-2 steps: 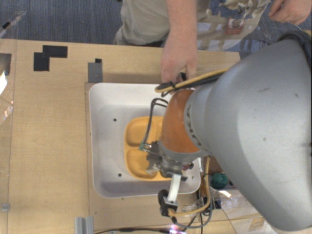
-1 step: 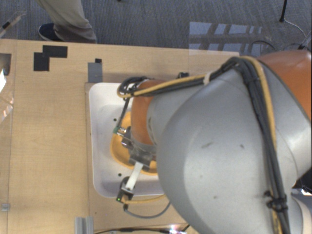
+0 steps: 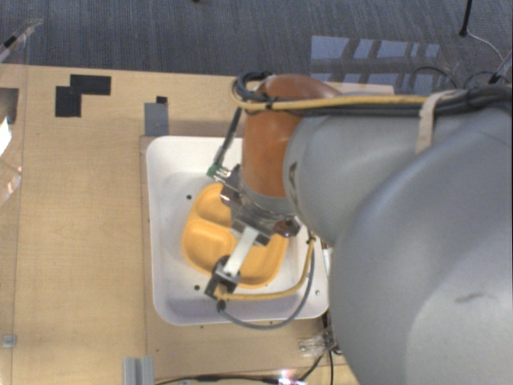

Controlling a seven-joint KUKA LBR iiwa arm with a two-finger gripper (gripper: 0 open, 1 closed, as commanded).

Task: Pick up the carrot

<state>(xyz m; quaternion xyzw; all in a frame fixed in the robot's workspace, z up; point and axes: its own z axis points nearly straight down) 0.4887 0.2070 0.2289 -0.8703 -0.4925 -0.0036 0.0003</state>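
Presumably hidden under the grey gripper inside the shallow white plastic bin, the carrot should be light, stiff and smooth: grasp mid-length. Grip state unreadable.

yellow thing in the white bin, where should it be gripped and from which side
Probably the rounded left lobe of the yellow thing, from straight above, closing across the lobe. That part bulges up and sits clear of the wall of the white bin, while the rest lies under the arm.
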